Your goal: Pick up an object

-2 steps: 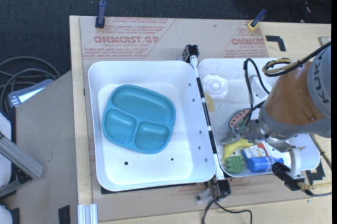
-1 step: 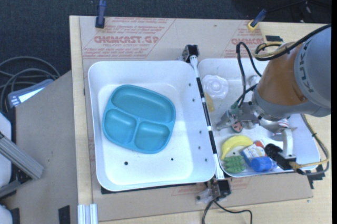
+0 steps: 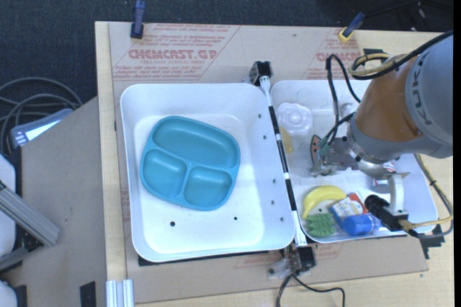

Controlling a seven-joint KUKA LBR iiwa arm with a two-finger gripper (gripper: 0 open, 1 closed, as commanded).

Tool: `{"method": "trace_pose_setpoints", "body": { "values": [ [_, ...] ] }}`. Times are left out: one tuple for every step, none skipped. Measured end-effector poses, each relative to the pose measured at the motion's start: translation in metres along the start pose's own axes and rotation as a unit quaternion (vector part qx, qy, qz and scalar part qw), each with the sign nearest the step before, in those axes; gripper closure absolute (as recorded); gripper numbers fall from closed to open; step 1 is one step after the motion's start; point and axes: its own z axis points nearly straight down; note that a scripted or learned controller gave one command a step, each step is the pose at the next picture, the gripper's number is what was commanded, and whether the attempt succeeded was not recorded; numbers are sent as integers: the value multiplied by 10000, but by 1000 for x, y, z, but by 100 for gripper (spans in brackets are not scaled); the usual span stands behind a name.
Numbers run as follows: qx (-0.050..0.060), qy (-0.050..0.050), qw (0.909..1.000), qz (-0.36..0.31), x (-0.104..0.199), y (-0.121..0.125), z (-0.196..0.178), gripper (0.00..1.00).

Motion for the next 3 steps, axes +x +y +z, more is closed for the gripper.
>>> {"method": "trace_pose_setpoints", "body": {
  "values": [
    [1, 1, 10000, -1, 0, 0, 0, 0],
    [19, 7, 10000, 1, -6, -44, 10, 0],
    [5, 2, 10000, -6, -17, 53, 9, 0]
  ]
}}
